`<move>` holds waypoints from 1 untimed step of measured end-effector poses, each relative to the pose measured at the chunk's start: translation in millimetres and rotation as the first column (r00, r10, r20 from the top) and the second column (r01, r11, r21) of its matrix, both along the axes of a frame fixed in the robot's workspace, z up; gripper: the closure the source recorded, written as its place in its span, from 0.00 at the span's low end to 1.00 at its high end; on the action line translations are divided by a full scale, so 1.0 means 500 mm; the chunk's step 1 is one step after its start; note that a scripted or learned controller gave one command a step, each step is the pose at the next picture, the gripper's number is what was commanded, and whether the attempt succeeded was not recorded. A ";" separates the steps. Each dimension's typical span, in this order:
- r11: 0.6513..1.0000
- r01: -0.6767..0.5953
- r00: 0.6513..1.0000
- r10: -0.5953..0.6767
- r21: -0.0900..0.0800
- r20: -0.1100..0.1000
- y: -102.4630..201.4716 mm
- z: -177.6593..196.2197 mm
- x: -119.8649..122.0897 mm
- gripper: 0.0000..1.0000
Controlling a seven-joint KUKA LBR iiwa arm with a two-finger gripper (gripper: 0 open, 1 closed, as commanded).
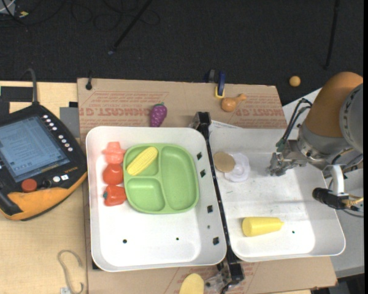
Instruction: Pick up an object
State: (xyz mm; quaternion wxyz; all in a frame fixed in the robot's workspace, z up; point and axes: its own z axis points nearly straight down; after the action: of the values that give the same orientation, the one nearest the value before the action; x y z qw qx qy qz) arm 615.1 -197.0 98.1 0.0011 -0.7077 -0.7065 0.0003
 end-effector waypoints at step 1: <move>1.000 0.003 1.000 -0.003 -0.002 0.006 -0.012 0.127 0.004 1.00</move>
State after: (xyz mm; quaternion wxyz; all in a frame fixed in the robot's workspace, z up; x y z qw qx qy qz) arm 616.9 -203.0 161.4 -0.0019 -0.7086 -0.7056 -0.0010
